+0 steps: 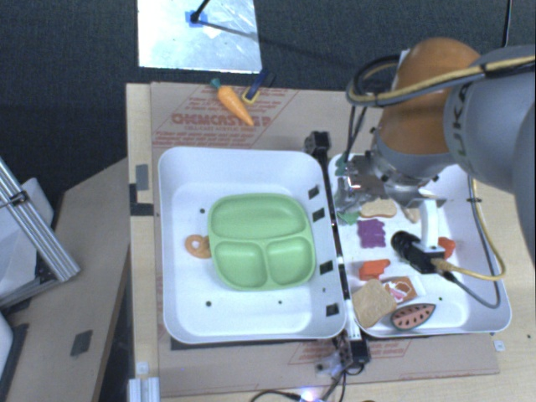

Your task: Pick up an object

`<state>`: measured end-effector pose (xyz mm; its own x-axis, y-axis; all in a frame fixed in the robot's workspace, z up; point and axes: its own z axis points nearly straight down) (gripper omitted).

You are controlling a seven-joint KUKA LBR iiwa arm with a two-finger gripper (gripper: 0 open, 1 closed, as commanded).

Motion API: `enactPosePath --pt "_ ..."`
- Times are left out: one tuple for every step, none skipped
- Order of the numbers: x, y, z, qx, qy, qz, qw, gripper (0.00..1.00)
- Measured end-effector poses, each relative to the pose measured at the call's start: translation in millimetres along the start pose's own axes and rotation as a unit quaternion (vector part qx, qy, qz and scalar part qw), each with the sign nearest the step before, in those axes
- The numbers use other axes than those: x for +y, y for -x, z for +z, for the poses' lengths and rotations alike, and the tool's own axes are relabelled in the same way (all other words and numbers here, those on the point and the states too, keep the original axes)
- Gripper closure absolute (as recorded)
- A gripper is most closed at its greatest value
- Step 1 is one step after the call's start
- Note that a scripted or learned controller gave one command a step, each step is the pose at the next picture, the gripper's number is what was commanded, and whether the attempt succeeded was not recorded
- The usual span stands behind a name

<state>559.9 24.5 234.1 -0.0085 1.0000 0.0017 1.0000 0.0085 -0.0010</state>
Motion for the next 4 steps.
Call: enactPosePath --pt "-22 -42 6 0.000 0.000 0.000 1.0000 1.00" --pt "-6 -50 5 0.000 0.002 0.001 1.0000 1.00" --pt "-15 -38 2 -0.001 0.000 0.004 1.0000 1.00" --pt "-12 -52 3 0.000 0.001 0.001 1.0000 1.00"
